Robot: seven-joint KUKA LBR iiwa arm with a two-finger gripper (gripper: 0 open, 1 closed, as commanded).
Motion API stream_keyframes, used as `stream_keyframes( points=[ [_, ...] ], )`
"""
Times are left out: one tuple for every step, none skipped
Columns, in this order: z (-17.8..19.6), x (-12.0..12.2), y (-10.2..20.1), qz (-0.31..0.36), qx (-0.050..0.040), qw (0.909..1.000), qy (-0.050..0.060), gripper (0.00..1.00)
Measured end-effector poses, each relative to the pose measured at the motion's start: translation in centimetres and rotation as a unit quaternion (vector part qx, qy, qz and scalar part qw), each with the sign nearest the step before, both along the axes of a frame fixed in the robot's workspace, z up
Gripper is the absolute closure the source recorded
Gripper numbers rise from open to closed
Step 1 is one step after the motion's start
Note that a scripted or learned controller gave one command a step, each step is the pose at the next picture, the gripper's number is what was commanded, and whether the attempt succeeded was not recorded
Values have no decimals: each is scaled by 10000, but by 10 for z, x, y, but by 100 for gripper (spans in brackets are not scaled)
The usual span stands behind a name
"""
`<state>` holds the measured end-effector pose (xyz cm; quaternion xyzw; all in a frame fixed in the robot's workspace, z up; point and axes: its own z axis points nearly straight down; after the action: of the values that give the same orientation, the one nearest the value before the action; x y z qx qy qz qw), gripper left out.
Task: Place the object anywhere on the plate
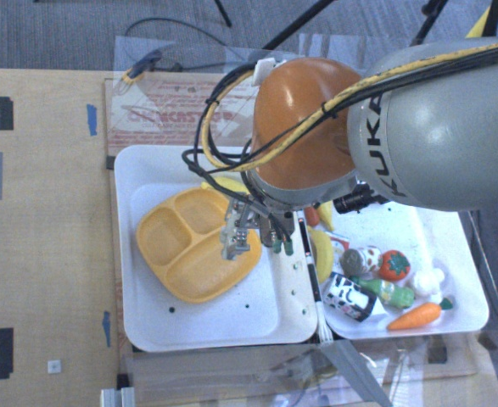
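The two-finger metal gripper (pixel 247 237) hung over the right edge of the yellow sectioned plastic plate (pixel 189 248) in the left white bin (pixel 147 312). The toy orange carrot (pixel 414 316) lay in the right bin's (pixel 473 299) near right corner.

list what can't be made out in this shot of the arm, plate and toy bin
- Gripper, camera view: small and crowded by the wrist above, so its grip can't be read.
- Plate: its right edge is covered by the gripper.
- Banana: upper end hidden under the arm.
- Left bin: far right corner hidden by the arm.
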<state>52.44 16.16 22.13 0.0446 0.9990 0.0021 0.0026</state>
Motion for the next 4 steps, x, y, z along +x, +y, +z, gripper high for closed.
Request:
stream_keyframes(
  points=[
    [-45,-15,3,-1179,-16,9930,34,100],
    [-3,32,64,116,-7,9999,-4,100],
    [-72,-40,58,-414,-14,9991,26,100],
    [-5,20,63,384,-11,9993,-2,100]
  ],
)
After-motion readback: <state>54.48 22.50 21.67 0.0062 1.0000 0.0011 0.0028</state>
